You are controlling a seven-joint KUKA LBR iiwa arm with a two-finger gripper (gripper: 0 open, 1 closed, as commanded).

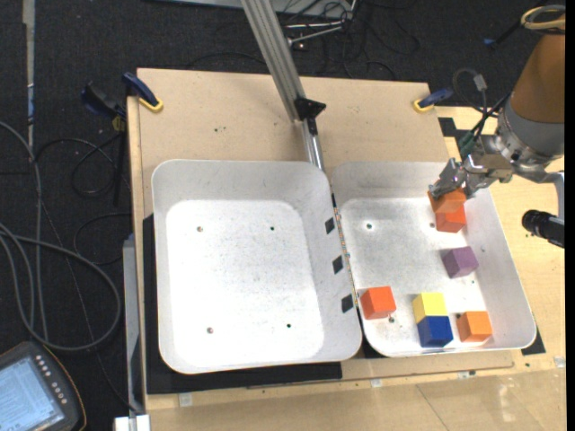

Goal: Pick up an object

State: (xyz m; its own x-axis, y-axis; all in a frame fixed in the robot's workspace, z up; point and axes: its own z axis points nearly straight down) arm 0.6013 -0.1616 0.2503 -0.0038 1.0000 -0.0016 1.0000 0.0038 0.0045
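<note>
Several small blocks lie in the right bin [395, 200]. An orange block [450, 215] sits at the bin's upper right, and my gripper [453, 191] is directly over it, covering its top edge. Whether the block is in the grip cannot be told from this angle. A purple block [460, 261] lies just below it. Along the bin's near edge sit another orange block [377, 301], a yellow block [429, 305], a blue block [435, 330] and a third orange block [473, 326].
The left bin [238, 263] lies beside the right one, with a raised rim between them. A slanted metal pole [274, 48] reaches down to the bins' far edge. Clamps sit at the board's far corners.
</note>
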